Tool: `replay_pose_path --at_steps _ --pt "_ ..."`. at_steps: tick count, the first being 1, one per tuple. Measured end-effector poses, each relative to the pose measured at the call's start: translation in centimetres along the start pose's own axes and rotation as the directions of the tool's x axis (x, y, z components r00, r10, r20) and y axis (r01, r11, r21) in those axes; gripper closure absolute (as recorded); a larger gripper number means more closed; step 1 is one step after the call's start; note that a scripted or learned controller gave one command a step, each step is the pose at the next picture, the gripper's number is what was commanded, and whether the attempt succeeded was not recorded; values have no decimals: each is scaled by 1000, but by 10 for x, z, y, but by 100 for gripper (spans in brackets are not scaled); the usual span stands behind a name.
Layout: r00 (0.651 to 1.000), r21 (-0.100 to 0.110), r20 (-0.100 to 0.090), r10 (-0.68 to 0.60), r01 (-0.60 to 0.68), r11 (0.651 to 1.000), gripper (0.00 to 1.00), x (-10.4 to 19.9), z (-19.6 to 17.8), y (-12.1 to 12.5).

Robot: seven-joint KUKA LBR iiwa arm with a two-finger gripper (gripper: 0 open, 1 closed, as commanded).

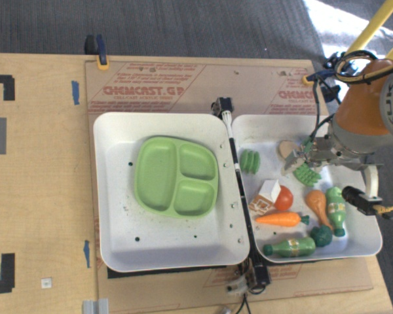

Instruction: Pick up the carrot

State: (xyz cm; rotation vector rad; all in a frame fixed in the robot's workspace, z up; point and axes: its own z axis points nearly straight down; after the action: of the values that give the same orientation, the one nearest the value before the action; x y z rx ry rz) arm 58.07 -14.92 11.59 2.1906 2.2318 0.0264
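Reaching in from the right, the grey arm with its orange band (365,106) hangs over the upper part of the right bin (373,244). The gripper (302,161) sits low above a ridged green toy (307,174); whether it is spread or pressed together cannot be told at this angle, and nothing can be seen pinched in it. A beige item (287,150) lies just left of the gripper.

The carrot (279,220) lies on its side on the bin floor, near the bin's middle and well apart from the gripper, its orange body pointing left and its green end to the right. A red tomato (284,198) and a small white carton (266,197) rest just above it. A green bottle (290,246) lies below it along the near wall, beside a dark green vegetable (322,236). To the right stand a drumstick (318,206) and a second green bottle (336,210). A ridged green piece (250,161) lies near the bin's left wall.

The left bin (111,195) holds a green divided plate (177,176) at its centre.
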Motion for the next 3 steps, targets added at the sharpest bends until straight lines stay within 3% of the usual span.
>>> replay_pose_path --at_steps 1,2,3 --pt "995 6 9 -98 98 995 0 23 23 -72" --pt "995 3 0 -103 103 995 100 28 12 -70" --pt "995 4 0 -103 103 995 0 28 13 -70"
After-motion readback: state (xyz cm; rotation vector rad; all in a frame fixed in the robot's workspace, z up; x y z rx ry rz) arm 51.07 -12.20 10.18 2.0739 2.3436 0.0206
